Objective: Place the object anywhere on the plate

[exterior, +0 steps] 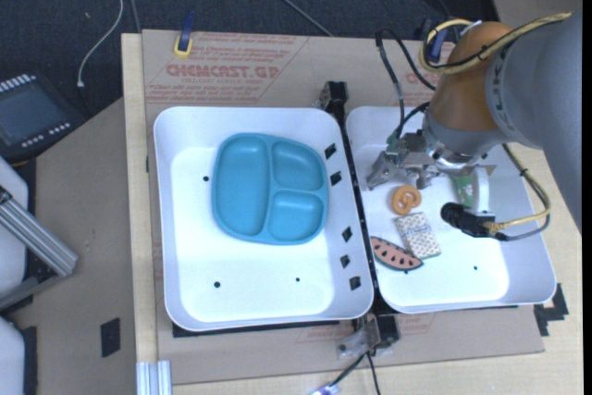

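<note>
The gripper [404, 169] is seen over the right bin [518, 277], finger state untellable; a donut [404, 198] lies just below, cracker [418, 235] and watermelon slice [396, 254] at six o'clock; the plate [269, 189] sits in the left bin [250, 296]

Two shallow white plastic bins [185, 287]; one blue three-compartment plate [268, 188]; one small orange ring-shaped piece [404, 198]; one speckled rectangular cracker [419, 236]; one watermelon slice [396, 253].

- The grey KUKA arm [541, 74] reaches in from the right of the camera view, bent steeply downward.
- An orange band [467, 83] rings the arm just above the wrist.
- The gripper [404, 173] points down, its metal parts splayed left and right; yellow and black cables trail beside the wrist.
</note>
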`<action>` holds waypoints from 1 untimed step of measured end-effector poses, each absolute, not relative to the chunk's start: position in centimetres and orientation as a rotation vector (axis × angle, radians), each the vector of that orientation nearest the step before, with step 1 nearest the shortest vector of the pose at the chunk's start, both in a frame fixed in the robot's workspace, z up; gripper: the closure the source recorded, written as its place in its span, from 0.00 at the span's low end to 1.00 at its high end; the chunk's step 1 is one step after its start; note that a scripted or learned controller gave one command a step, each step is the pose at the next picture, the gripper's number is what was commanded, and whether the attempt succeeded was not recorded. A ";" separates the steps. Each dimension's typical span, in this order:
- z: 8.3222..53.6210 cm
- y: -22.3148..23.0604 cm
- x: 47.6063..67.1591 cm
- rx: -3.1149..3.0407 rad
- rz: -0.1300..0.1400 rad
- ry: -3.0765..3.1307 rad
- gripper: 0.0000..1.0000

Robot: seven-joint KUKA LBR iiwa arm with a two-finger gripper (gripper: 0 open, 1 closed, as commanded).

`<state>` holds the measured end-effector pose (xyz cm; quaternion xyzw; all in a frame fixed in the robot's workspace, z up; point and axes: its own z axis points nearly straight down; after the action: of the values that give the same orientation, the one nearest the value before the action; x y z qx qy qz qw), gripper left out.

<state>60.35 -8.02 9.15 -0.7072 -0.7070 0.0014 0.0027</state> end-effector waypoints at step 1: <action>10.5 -8.0 60.5 -2.222 -0.001 -2.219 1.00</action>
<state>60.48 -8.05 10.55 -0.7076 -0.7066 -0.0004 0.0007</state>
